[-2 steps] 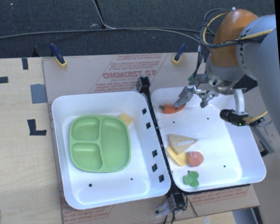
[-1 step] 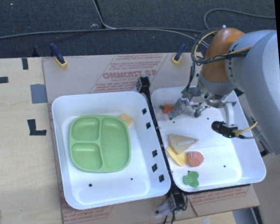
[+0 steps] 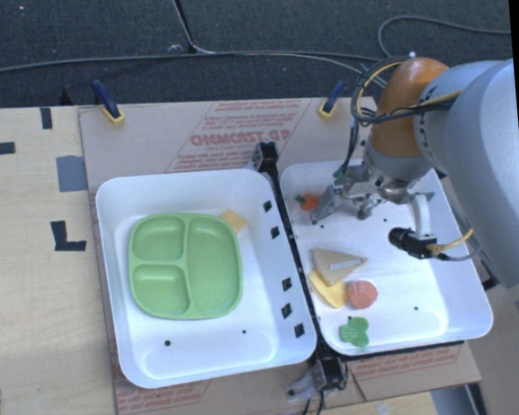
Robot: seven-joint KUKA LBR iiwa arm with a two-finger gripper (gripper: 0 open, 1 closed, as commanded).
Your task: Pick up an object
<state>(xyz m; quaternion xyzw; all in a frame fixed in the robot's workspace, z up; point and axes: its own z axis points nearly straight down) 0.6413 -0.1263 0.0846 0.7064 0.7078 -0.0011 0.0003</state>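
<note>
Trouble here is mostly about how close everything sits to the divider: your tool is low in the right bin, up in its far-left corner, and the small orange-red piece it seems to be going for lies just beside the black strip between the two bins. Can't honestly tell if the tool is released or clenched from this angle, the metal bits blur together, and nothing is visibly caught in it, so don't count this as a grab. If it closes a bit off, I'd guess the piece gets nudged against the wall or squirts out sideways. That piece is too small to read a clear long axis or heading; it looks roundish with a tiny green bit on its far side. The other candidates sit well apart, nearer you: a tan wedge whose long axis runs roughly left to right with its tip pointing right, resting on a yellow slice, with a pink round piece touching them and a green leafy bit just below. The green divided plate in the left bin is out of the way.
</note>
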